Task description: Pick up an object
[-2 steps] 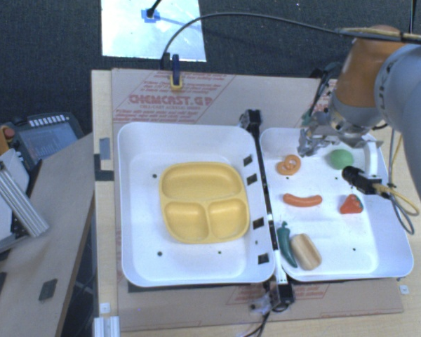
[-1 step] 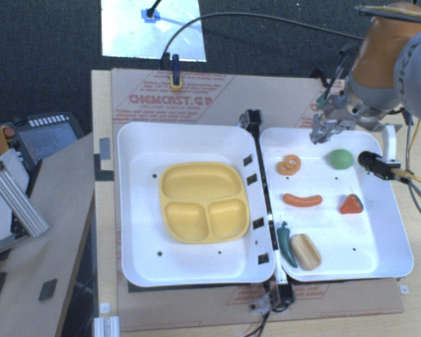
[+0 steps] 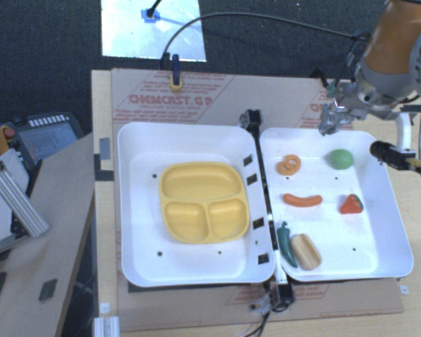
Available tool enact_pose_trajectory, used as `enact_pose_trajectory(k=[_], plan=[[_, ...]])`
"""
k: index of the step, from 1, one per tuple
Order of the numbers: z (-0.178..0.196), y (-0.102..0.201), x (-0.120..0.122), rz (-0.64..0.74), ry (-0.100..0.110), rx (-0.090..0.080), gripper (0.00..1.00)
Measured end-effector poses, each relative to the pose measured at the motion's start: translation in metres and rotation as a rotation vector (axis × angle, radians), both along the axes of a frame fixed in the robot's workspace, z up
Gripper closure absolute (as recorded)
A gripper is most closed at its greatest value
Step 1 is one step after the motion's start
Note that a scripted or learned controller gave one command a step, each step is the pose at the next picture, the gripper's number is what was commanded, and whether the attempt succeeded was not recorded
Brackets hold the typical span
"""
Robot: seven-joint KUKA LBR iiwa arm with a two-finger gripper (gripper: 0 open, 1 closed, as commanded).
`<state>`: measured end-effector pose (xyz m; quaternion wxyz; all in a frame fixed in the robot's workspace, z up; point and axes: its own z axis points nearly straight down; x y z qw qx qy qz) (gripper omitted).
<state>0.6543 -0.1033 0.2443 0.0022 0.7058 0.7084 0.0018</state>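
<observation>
Nearest the camera, in the right bin (image 3: 389, 209), a tan bread roll (image 3: 305, 251) lies against the front-left corner, with a dark green pepper (image 3: 285, 244) touching its left side, hard by the divider between the bins. Further back in the same bin, an orange-red sausage (image 3: 302, 201) lies crosswise near the middle. To its right, apart from it, sits a red strawberry-shaped piece (image 3: 351, 204). Behind the sausage is an orange pretzel-shaped ring (image 3: 290, 164), and to the right of that, well apart, a round green item (image 3: 341, 159) near the back wall. None of the six items is lifted; all rest on the bin floor.

Left bin (image 3: 137, 209): it holds one yellow divided tray (image 3: 202, 202), lying flat near the centre, with one long compartment at the back and two smaller ones at the front. Nothing is seen in its compartments.

Gripper (image 3: 331, 123): it hangs over the back rim of the right bin, above and just behind the round green item. Whether it is spread or pressed together cannot be told from this view. Nothing is seen between its tips.

Both bins rest on a brown cardboard sheet (image 3: 196, 93) with red lettering.
</observation>
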Motion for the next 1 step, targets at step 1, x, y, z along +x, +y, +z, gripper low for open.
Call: enact_pose_trajectory(k=[1], plan=[[0.0392,-0.0001,0.0013,0.001,-0.001,0.000,1.00]])
